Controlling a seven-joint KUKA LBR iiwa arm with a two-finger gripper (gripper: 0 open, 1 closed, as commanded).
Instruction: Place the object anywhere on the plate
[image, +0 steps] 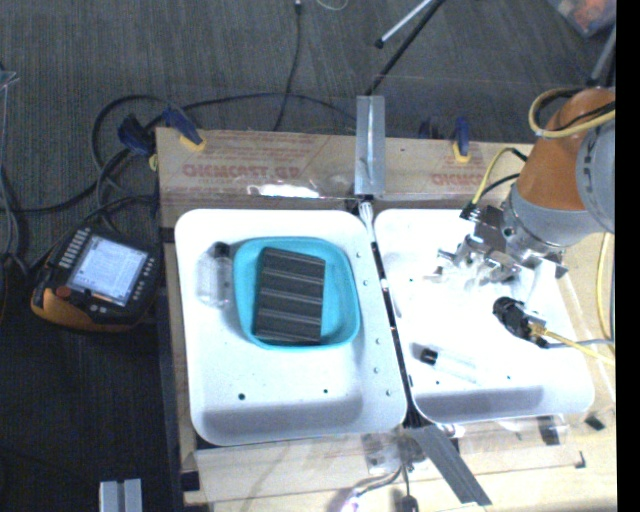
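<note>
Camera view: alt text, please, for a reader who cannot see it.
A dark ridged block lies on a blue plate in the left bin. The gripper hangs over the right bin, which holds a syringe.

Dark ridged block (290, 295) on blue plate (344, 300)

I see a dark grey ribbed carpet floor (250, 50) around the workstation. A brown cardboard backboard with red lettering (260, 170) stands along the far edge of the bench, held by a blue spring clamp with a yellow tip (180, 128) at its left corner and a second blue and yellow clamp (459, 140) further right. A vertical silver metal post (370, 145) rises at the backboard's centre. Black cables (120, 190) loop across the carpet to an orange-edged handheld control pendant with a lit screen (97, 276) lying on the floor left of the bench.
</note>
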